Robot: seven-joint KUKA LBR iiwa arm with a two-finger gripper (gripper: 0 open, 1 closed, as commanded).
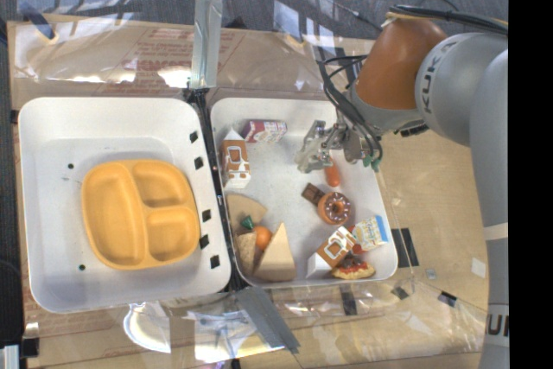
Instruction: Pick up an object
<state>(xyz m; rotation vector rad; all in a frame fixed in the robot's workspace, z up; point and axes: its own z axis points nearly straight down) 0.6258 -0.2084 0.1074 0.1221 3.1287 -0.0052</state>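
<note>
Worktop [104, 65]: two white bins, toys crowd the right bin [380, 212]
End effector [316, 148]: low near that bin's far edge to grab; grip state, can't tell

The right bin [226, 112] held a scatter of small toy food items. A little maroon and white carton [264, 130] lay on its side near the far wall, and a white and brown house-shaped carton [234, 162] lay against the left wall. A small orange carrot-like piece [333, 176] lay near the right wall, with a dark chocolate piece [311, 193] touching a brown frosted doughnut [334, 207] just below it. Near the front left sat a tan wedge of cheese [276, 255], an orange piece [261, 237] and a bread slice [245, 209], crowded together. At the front right lay a pizza slice [352, 270], a brown and white box [333, 249] and a blue and white packet [371, 232].
</note>
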